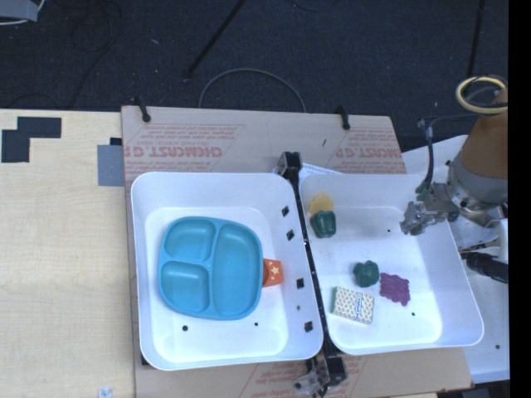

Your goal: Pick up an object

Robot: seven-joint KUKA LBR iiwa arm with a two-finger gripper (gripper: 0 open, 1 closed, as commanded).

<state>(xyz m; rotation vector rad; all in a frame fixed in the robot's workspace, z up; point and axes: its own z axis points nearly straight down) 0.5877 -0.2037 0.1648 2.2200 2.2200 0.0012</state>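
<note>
The right bin point(431, 326) holds several small objects. A green pepper-shaped toy point(323, 223) lies at its back left with a yellow piece point(320, 203) just behind it. Toward the front sit a dark green lump point(366, 273), a purple piece point(395, 288) and a small patterned white box point(353, 304). My gripper point(417, 219) hangs over the bin's back right part, near the right wall, well apart from all of these. Nothing shows beneath it or in it.
The left bin point(207, 342) carries a blue divided plate point(211, 267) with a small orange block point(272, 272) at its right edge. A black divider point(304, 272) joins the bins. The grey arm point(485, 164) stands over the right bin's right rim.
</note>
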